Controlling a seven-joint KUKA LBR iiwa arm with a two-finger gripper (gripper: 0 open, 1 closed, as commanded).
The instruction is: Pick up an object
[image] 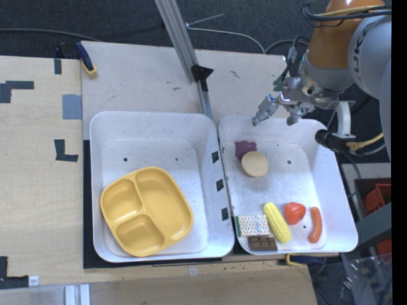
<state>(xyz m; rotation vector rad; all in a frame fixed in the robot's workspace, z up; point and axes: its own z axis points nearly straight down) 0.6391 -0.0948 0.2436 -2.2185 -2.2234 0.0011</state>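
Look to the upper right of the frame: your arm reaches in there, its orange band uppermost, and the gripper hangs over the far rim of the right bin. Its two fingers are spread apart with nothing between them, one tip low and to the left, the other near the bin's back edge.

The things you could pick all lie in that right bin. Just below the gripper, toward the bin's upper left, a small purple piece touches a round tan cookie set just beneath it. Along the bin's lower edge you have a yellow corn cob lying at a slant, a red-orange tomato just to its right, and an orange-red sausage further right (standing almost upright in the picture). Left of the corn sits a pale patterned square, with a brown chocolate bar below it at the rim.

In the left bin, a yellow divided plate rests in the lower half, well apart from the gripper.
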